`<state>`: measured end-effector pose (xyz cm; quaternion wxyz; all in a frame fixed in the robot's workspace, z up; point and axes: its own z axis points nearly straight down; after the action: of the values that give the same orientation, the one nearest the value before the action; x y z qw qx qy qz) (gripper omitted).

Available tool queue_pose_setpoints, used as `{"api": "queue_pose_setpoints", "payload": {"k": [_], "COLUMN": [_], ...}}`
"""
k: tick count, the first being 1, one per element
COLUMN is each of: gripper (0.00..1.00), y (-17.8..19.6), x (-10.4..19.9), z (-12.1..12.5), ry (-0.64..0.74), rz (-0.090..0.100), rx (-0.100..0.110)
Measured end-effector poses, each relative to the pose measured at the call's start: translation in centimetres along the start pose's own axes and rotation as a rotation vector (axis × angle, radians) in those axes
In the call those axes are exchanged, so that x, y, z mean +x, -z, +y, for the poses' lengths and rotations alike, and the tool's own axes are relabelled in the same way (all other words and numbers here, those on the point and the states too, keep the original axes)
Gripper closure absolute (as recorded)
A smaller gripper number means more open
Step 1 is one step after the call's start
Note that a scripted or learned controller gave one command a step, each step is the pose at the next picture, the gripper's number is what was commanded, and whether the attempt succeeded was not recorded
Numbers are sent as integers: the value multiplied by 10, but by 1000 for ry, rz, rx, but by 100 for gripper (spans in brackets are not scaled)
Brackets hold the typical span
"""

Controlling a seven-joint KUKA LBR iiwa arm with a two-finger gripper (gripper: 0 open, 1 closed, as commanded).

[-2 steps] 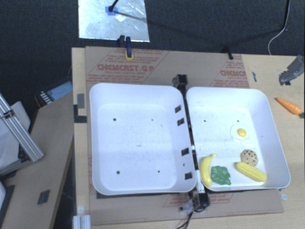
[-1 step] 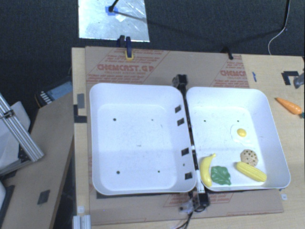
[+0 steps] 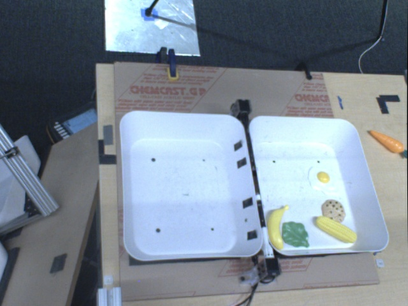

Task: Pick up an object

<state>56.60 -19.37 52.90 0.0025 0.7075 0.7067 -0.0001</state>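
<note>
The right bin (image 3: 349, 136) holds several toy foods near its front. A yellow banana (image 3: 275, 225) lies along the bin's left wall, with a green leafy piece (image 3: 296, 234) touching it on the right. A yellow corn cob (image 3: 336, 229) lies at the front right, and a brown cookie (image 3: 332, 208) sits just behind it. A fried egg (image 3: 322, 178) rests further back.
The left bin (image 3: 131, 171) stands beside the right one, joined by a black clipped divider (image 3: 250, 171). An orange carrot (image 3: 387, 141) lies on the bench outside the right bin. A metal plate (image 3: 152, 18) lies beyond the bench, and an aluminium rail (image 3: 25, 180) stands at left.
</note>
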Motion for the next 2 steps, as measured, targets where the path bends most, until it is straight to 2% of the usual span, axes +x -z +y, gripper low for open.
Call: {"api": "queue_pose_setpoints", "payload": {"k": [1, 2], "gripper": [0, 0], "y": [5, 6], "x": [-12, -12], "z": [71, 104], "ry": [7, 7], "rz": [1, 1], "rx": [-2, -1]}}
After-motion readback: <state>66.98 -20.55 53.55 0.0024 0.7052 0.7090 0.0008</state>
